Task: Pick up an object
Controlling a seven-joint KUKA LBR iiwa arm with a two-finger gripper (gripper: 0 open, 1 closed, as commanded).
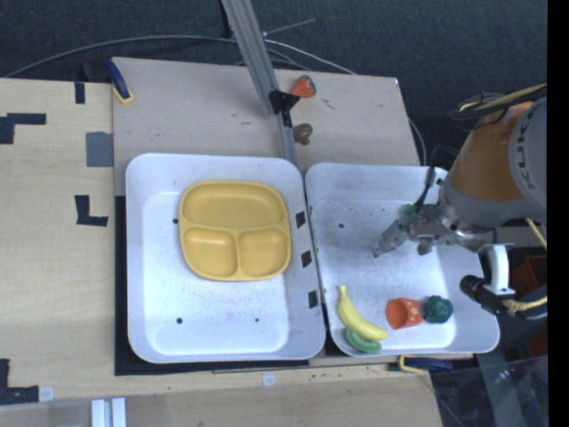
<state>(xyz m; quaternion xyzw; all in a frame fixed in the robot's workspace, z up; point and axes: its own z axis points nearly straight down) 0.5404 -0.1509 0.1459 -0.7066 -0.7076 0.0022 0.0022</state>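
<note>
In the right bin (356, 194), along its front edge, lie a yellow banana (360, 317), a small green piece (364, 343) tucked against the banana's lower end, an orange cup (403, 313) on its side and a dark teal round object (436, 309). My gripper (403, 244) hangs over the middle right of this bin, behind those objects and apart from them. Its two fingers are spread open with nothing between them.
The left bin (151, 265) holds a yellow divided plate (236, 229) in its rear half. A grey pole (253, 43) rises behind the bins, with a small orange item (304, 85) near its base. The arm's orange-banded body (493, 172) overhangs the right bin's right edge.
</note>
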